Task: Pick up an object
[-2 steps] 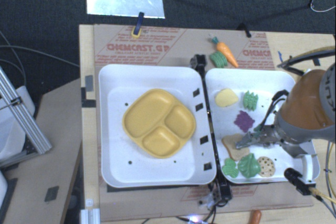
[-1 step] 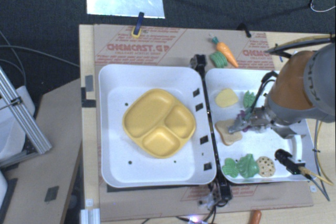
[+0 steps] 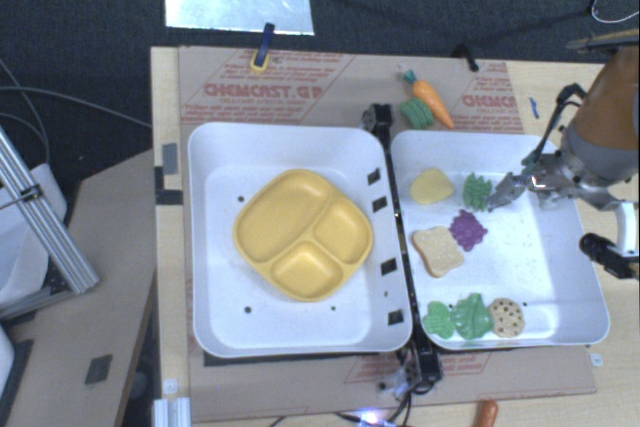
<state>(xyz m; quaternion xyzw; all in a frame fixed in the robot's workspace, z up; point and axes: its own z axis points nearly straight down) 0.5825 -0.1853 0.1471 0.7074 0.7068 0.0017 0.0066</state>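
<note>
The right bin holds several toy foods. A pale yellow piece and a dark green leafy piece lie near its back. A purple grape bunch and a bread slice lie just in front of them. Along the front wall sit two green leafy pieces and a chocolate-chip cookie. My gripper reaches in from the right, low over the bin floor, just right of the dark green piece. Nothing is seen held in it.
The left bin holds a yellow divided plate. A toy carrot and a green piece lie on the cardboard behind the right bin. Black clips line the seam between the bins.
</note>
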